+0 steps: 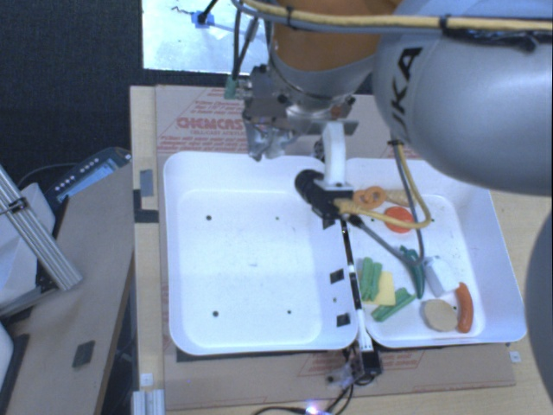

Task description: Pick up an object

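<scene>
Approach step: the hand (264, 138) hangs over one bin's (186, 232) far rim; wide or narrow, we cannot tell. Next it must cross to the tomato (399, 220), well off beside it, and descend.

Two white bins were counted, the left bin (251, 258) and the right bin (471, 232). In the right bin lay one orange ring (371, 197) at 11 o'clock and one red round piece (399, 220) just at its 4 o'clock. The green things numbered two, a green cluster (370, 278) and a green stick (393, 306) toward 7 o'clock, with one yellow piece (385, 289) between them. There was one teal tool (415, 268), one pale block (435, 276), one tan disc (439, 316) and one orange sausage (465, 307) at 5 o'clock.
</scene>
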You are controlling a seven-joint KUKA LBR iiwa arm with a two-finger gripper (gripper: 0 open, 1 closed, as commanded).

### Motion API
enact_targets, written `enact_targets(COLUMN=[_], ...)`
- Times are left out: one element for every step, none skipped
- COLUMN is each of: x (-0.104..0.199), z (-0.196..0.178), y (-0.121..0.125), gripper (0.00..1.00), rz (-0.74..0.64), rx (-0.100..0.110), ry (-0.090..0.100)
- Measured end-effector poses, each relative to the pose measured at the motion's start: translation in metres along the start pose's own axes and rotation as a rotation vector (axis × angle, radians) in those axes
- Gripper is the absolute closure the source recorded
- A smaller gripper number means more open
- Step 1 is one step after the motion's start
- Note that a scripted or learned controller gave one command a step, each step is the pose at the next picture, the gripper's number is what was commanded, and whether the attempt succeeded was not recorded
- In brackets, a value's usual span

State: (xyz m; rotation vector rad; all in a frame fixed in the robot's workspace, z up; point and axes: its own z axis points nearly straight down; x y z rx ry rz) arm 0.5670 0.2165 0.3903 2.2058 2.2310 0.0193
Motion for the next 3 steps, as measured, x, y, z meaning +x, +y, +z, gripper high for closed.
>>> enact_targets(x=[0.019,0.019,0.018], z=[0.087,-0.048,0.064], y=[-0.055,-0.07,-0.082], gripper=[1.0,1.0,1.0], rz=[0.003,0.005,0.01], rx=[0.02,-0.002,0.02], ry=[-0.007,0.002,-0.01])
